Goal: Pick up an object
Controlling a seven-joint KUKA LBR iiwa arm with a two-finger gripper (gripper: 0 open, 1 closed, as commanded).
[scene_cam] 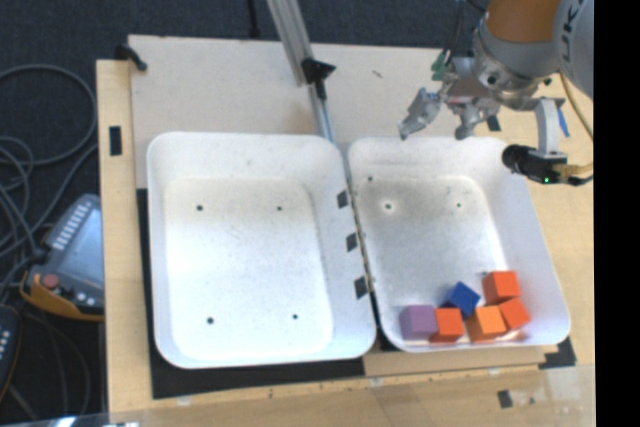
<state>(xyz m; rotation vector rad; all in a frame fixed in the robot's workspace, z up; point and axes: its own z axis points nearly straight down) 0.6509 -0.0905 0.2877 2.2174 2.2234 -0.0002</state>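
Note:
Several small blocks lie clustered in the near right corner of the right bin: a purple block, a blue block and orange blocks around them. My gripper hangs high over the far edge of the right bin, well away from the blocks. Its two fingers are spread apart and nothing sits between them.
The left bin sits beside the right one. A slanted aluminium post rises from the bench behind the gap between the bins. Cables and a pendant lie off the bench at left.

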